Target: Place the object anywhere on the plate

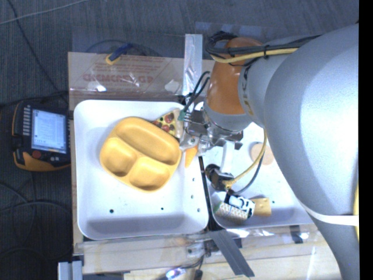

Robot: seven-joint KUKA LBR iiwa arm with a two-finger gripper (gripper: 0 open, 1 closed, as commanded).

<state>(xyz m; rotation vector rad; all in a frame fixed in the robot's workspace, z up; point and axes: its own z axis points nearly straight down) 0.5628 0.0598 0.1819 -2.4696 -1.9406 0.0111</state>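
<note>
The claw [190, 140] is hovering over the divider between the two bins, gripping a small orange piece [189, 156] that pokes out below it. It should carry left and release low over the plate [140, 152], a yellow three-compartment dish lying tilted in the left bin [99, 214].
</note>
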